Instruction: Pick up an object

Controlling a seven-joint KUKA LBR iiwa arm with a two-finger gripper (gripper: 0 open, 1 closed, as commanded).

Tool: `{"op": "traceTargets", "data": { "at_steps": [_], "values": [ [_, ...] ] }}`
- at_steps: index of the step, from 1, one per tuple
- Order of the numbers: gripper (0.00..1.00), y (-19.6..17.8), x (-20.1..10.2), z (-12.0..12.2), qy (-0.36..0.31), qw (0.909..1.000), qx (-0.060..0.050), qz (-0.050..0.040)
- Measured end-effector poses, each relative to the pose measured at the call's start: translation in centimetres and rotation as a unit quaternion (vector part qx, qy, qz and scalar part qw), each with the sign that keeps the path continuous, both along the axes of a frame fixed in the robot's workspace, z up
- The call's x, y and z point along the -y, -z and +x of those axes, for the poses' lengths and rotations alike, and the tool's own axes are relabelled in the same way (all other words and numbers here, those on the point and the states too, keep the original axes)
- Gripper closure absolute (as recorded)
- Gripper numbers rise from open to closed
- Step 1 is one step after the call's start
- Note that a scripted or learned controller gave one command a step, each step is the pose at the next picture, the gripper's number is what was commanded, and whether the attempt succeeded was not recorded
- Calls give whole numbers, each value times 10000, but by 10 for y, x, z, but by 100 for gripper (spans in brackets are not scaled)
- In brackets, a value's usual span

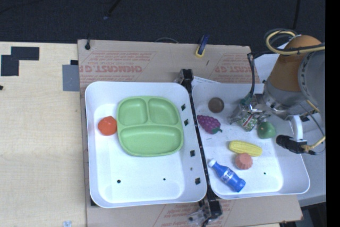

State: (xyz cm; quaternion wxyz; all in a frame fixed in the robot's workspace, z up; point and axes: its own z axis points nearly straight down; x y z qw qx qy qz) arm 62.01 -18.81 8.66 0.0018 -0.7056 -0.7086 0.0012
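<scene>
Arm: one, grey with an orange band (pixel 291 69), entering from the right and bent down over the right bin (pixel 276 181). Its gripper (pixel 247 117) sits low over the upper middle of that bin, tilted toward the left; whether it is spread or pressed together cannot be told, and nothing is seen pinched in it.

Right bin, near edge to far:
- Bottle (pixel 227 176), one, blue with a white cap, lying on its side at a slant near the front left.
- Pink round piece (pixel 244 161), one, just beside the bottle's upper right.
- Corn cob (pixel 245 148), one, yellow, lying flat, touching or nearly touching the pink piece above it.
- Green item (pixel 265 129), one, small, just right of the gripper.
- Grapes (pixel 209 123), one purple bunch, by the left wall.
- Brown ball (pixel 215 105), one, farthest back, left of the gripper and apart from it.

Left bin (pixel 101 178):
- Tray (pixel 150 126), one, green, three compartments.
- Red-orange ball (pixel 107 125), one, touching or just beside the tray's left edge.

Bins: two, white, side by side on cardboard (pixel 159 64).
</scene>
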Motion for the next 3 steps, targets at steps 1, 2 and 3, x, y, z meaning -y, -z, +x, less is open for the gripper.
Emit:
{"op": "traceTargets", "data": {
  "at_steps": [1,2,3],
  "values": [
    [100,-13,1,1,-1,10000,12,-2],
    [100,-55,4,-2,29,10000,24,-5],
    [100,-112,11,-11,49,10000,37,-11]
  ]
}}
